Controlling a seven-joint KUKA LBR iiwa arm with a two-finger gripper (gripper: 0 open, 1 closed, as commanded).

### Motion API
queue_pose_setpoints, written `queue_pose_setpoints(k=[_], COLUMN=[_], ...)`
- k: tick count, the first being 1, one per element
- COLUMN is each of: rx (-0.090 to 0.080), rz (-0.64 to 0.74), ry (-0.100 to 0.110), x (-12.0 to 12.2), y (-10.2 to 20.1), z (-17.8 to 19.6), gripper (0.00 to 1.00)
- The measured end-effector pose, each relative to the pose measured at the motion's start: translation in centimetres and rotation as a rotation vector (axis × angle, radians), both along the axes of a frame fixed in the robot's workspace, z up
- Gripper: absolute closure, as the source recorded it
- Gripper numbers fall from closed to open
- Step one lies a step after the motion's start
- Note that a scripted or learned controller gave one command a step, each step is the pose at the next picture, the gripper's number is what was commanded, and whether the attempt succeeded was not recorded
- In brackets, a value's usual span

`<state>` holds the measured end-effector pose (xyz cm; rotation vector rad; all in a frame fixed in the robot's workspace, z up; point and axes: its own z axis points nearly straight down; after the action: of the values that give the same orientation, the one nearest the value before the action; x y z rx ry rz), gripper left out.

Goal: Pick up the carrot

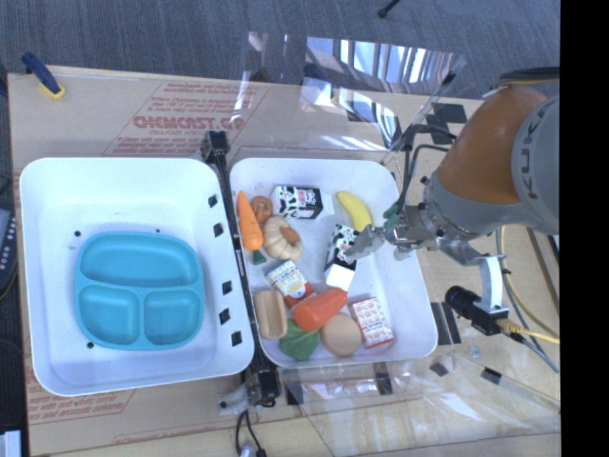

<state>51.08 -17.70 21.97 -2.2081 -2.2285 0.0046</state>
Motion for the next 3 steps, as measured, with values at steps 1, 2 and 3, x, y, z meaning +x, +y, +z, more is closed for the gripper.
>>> queue_pose_setpoints(k=[1, 2, 3], rx=[-0.003, 0.001, 0.003], rz=[0.249, 0.359, 0.584], ry=[-0.010, 0.003, 0.001], x=[2.2, 9.1, 10.5], y=[5.1, 9.6, 15.7], z=[12.0, 4.2, -3.0], gripper=[0.00, 0.00, 0.00])
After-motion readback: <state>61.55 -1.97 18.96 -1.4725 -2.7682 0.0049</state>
